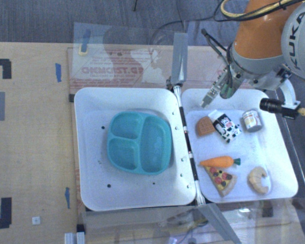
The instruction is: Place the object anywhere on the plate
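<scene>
My gripper (209,98): above right bin's (282,156) far-left corner; grip state, I cannot tell. Right bin holds: cookie (205,126), cow-print carton (226,127), tin can (251,120), carrot (219,161), pizza slice (221,179), croissant (259,180). Left bin (91,116): teal divided plate (140,149).

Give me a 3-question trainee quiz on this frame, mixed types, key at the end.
1. True or false: the plate sits in the same bin as the carrot.
2. The item just below the carrot is: A) croissant B) pizza slice C) can
3. How many compartments does the plate have?

Key:
1. False. The plate is in the left bin, the carrot in the right bin.
2. B, the pizza slice; the croissant lies to its right, the can higher up.
3. Three.
</scene>
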Robot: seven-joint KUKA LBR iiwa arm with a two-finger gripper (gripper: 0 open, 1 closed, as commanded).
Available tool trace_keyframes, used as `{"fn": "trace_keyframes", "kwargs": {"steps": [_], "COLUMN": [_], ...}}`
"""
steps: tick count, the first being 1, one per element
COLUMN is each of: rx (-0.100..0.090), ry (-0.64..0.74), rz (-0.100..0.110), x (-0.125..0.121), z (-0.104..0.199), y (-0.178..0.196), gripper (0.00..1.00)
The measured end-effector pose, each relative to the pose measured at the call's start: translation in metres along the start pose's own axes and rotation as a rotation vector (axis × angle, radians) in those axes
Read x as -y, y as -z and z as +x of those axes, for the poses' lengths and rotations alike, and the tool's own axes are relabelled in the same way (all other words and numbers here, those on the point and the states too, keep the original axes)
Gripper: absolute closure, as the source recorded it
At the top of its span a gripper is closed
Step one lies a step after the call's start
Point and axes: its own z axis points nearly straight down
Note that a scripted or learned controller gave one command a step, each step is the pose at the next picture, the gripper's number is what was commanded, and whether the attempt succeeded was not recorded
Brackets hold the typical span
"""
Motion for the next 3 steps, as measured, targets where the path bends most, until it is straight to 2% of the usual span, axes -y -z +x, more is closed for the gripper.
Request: {"fn": "trace_keyframes", "kwargs": {"steps": [1,2,3], "rx": [0.002,-0.001,0.000], "ry": [-0.060,-0.021,0.042], "rz": [0.000,0.000,0.001], "x": [0.075,-0.019,-0.013], "z": [-0.018,0.075,-0.033], "y": [0.043,0.044,-0.022], "gripper": [1.00,1.00,1.00]}}
